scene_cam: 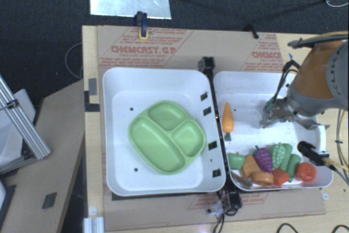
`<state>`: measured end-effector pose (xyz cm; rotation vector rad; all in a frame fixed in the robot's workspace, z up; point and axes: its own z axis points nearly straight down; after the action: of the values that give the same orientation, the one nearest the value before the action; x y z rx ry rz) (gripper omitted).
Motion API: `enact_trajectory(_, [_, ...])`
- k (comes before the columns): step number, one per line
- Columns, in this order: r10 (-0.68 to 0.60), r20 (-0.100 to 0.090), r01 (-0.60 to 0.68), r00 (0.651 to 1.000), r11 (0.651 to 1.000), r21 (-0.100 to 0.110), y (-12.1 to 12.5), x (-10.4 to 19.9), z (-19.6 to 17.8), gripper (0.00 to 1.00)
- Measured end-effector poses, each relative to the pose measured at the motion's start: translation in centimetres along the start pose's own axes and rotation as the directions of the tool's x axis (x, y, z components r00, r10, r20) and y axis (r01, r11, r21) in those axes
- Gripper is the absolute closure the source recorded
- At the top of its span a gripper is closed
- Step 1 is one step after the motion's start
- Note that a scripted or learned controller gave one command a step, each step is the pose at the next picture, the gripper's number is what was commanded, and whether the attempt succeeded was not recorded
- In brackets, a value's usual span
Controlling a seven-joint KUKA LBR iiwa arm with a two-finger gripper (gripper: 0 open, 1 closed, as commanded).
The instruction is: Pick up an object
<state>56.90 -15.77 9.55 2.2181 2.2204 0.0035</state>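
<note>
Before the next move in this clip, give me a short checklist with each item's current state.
1. Claw is over the right bin, not the left: ok.
2. Something between the claw's tips: cannot tell, it is too small and blurred.
3. Targets available: ok. The carrot lies alone by the divider; the toy food pile sits along the near wall.
4. Free room around the carrot for a grasp: ok, nothing touches it except perhaps the bin wall beside it.
5. Pile items separable: not ok, the grapes and neighbours are packed against one another.
6. Green divided plate in the left bin, out of the arm's way: ok.
</note>
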Motion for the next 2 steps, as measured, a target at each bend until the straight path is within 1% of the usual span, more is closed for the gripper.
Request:
enact_trajectory(1, [-0.003,0.001,0.003,1.000,1.000,-0.004,0.2,0.4,-6.4,1.00])
enact_trajectory(2, [-0.003,0.001,0.003,1.000,1.000,-0.002,0.2,-0.1,-10.9,1.00])
